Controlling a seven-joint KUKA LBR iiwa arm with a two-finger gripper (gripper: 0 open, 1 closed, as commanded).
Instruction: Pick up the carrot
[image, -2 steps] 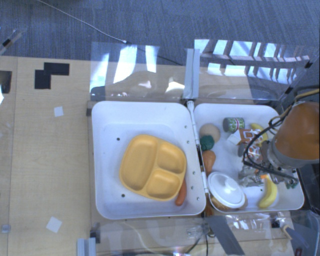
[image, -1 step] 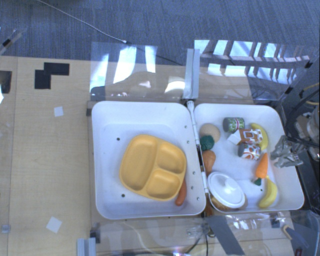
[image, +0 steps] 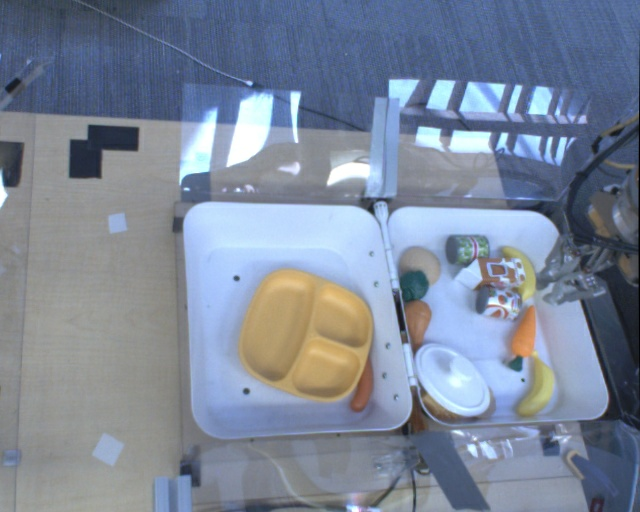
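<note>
Carrot (image: 523, 334) between cans (image: 497, 299) and banana (image: 537, 388); pincer (image: 568, 279) nearby, state unclear.

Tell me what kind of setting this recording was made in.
Most likely a robotics lab bench for pick-and-place trials: two shallow white bins sit side by side on a wooden bench, stocked with toy food such as a carrot and bananas, with a gripper reaching in.

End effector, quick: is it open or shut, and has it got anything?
End effector: over the right bin's right edge; open or shut cannot be told. Nothing is seen held in it. The carrot lies in the bin.
</note>
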